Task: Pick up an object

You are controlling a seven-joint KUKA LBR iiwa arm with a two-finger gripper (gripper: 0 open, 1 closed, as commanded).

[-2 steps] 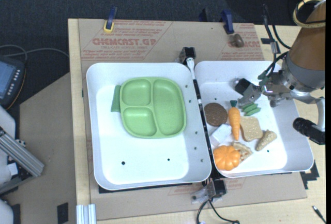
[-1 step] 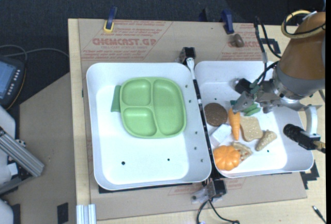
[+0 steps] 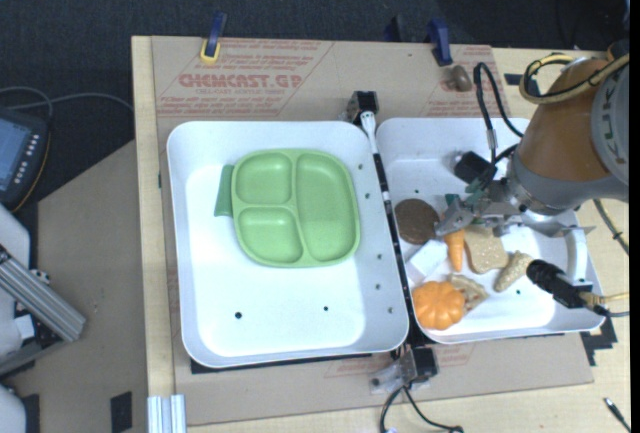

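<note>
Two white bins sit side by side on the bench, and the left bin point(image 3: 200, 311) carries just a green tray point(image 3: 296, 207), three compartments, lying flat in its far half and well away from the action. All the pickable clutter is in the right bin point(image 3: 420, 143), bunched toward its near side, which is likely why the arm point(image 3: 565, 141) comes in from the right and bends down over that cluster. The gripper point(image 3: 478, 211) hangs low above the pile, and whether it is released or clenched I cannot tell, since the wrist and cabling hide it. Nothing visibly sits in its grasp, so I'd call this the reach-in stage, with no pick made yet. The nearest candidates: an orange pumpkin point(image 3: 440, 305) at the near left corner, a brown disc point(image 3: 416, 219) by the dividing wall, a tan bread slice point(image 3: 486, 253) and a small carrot point(image 3: 456, 251) just beside the gripper. They lie touching, so a clean single grab looks tricky.
</note>
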